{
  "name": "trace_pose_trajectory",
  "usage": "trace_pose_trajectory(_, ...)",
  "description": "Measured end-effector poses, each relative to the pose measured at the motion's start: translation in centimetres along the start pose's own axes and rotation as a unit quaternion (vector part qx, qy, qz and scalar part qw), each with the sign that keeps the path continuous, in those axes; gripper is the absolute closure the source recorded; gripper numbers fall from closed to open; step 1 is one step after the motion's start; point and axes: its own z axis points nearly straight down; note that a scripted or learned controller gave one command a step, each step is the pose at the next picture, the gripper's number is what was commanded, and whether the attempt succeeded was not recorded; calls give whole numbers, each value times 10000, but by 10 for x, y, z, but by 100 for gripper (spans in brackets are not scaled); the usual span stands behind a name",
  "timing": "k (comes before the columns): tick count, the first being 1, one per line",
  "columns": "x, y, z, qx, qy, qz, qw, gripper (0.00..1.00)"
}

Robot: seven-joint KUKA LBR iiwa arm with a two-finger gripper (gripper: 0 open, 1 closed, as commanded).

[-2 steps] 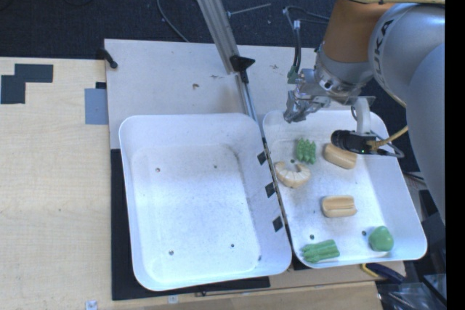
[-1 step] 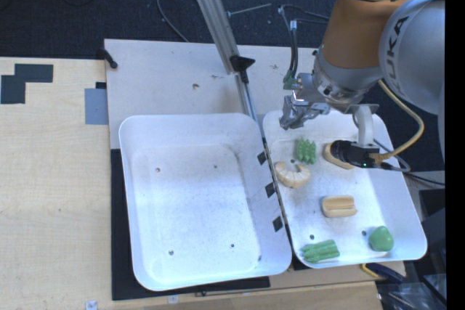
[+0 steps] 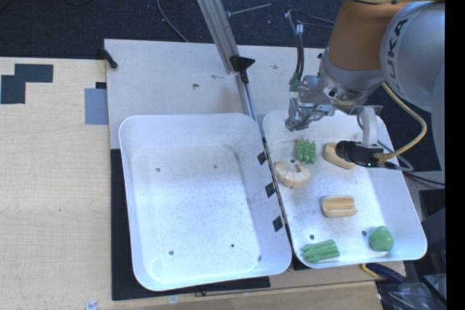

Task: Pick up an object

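Pincer (image 3: 299, 120) just above small green piece (image 3: 306, 151)

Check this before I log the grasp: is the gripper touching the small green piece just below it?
Apart. The camera view shows the gripper above the small green piece, with a strip of white right bin floor between them.

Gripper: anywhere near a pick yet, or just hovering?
Done: the gripper is over the right bin, at its far end, just above the small green piece. In hand: nothing shows between its fingers. Left: the grasp and lift. The green piece, the tan curled piece, the tan block, the green ball and the green strip all lie in the bin.
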Motion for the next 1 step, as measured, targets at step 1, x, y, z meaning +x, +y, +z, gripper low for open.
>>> trace_pose_trajectory(1,21,-64,54,25,4,-4,10000,100)
